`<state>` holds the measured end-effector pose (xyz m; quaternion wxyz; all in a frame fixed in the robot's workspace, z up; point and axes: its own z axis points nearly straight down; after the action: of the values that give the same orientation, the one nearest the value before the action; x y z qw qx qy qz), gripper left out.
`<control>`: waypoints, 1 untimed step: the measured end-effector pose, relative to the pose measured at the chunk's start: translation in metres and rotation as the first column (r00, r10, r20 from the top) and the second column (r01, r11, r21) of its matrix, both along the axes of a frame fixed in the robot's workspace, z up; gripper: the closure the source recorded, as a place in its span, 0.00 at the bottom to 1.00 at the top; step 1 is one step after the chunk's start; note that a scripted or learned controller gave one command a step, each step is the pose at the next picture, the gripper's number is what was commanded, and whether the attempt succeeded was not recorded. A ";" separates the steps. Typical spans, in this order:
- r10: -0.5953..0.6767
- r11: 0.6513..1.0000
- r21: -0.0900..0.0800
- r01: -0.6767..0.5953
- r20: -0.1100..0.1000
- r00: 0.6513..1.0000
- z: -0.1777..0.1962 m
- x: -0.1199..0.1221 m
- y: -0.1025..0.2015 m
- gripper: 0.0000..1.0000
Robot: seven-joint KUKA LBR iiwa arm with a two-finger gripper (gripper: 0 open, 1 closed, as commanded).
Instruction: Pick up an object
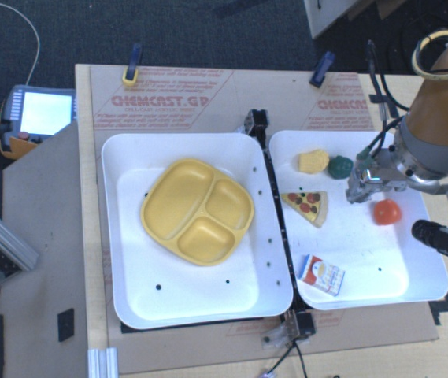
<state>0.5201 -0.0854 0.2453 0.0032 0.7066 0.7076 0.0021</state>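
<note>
Over the right bin (420, 286), the grey arm with its orange band reaches in from the right edge, its wrist angled down so that the tool (363, 189) hangs low near the bin's upper middle. Whether the tool is open or closed cannot be told from this angle, and nothing is seen gripped in it. Just beside it, toward the lower right, lies a red tomato-like ball (386, 212). A green round object (339, 167) sits just to the tool's upper left, touching or nearly touching a yellow chunk (313, 161). A pizza-slice toy (308, 206) lies left of the tool, near the bin's left wall, and a small red-and-white carton (321, 275) rests farther down, well apart. The left bin (121, 235) holds a yellow divided plate (198, 211). Both bins sit on a cardboard sheet (208, 93) with red printing covering the desk, clamped at its far edge by a yellow and blue clip (132, 63). A lit screen (42, 113) stands at the left over dark carpet.
</note>
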 end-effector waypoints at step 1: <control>0.005 1.000 0.003 -0.005 -0.004 1.000 0.007 0.012 0.052 1.00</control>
<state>0.5323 -0.0333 0.2523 0.0010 0.7048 0.7094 0.0017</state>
